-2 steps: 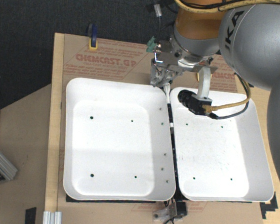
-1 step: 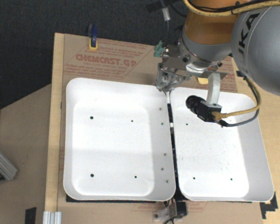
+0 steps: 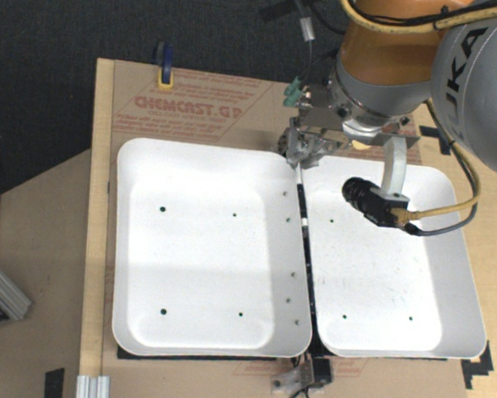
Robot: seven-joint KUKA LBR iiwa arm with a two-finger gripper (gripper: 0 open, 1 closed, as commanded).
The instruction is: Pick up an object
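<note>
The arm (image 3: 396,50) hangs over the back of the bench, gripper (image 3: 302,148) down at the top edge where the two bins meet. The view there is cluttered, so I cannot tell what state the hand is in. I can pick out no loose object in the left bin (image 3: 199,250) or the right bin (image 3: 397,298); the dark shape over the right bin looks like a fitting (image 3: 373,202) hanging off the wrist, with a cable (image 3: 446,210) trailing from it. The risks as I judge them: a descent here lands on the rims rather than on any object, the hand closes on nothing, and the cable could snag a bin wall.
</note>
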